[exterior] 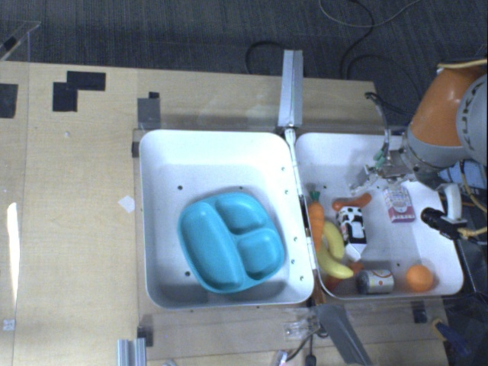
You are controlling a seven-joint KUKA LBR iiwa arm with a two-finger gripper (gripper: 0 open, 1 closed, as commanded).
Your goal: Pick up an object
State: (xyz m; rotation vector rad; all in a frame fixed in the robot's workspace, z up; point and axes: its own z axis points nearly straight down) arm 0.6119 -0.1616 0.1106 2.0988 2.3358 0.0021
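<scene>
Dark carpet and loose cables lie beyond the pale wooden bench [69, 227], and on it you have two shallow white bins set side by side, divided by a metal rail. You'll see the left bin [160, 166] holds just a blue divided plate [231, 239], sitting toward its near side, so nothing there competes for attention. All the small pickable items are crowded in the right bin [335, 155]: a carrot [316, 221] and a banana [332, 250] lying along the left wall, a black-and-white carton [351, 225] just beside the banana, a can [375, 281] and an orange [418, 277] at the near edge, and a pink-labelled packet [399, 203] nearer the right. Your arm comes in from the right, and its gripper [383, 166] sits over the far part of that bin, close to a small reddish item [357, 201] and the packet. I judge it is placed there to descend on one of those. Whether the fingers are spread or closed, I cannot tell; nothing is visibly held between them.
</scene>
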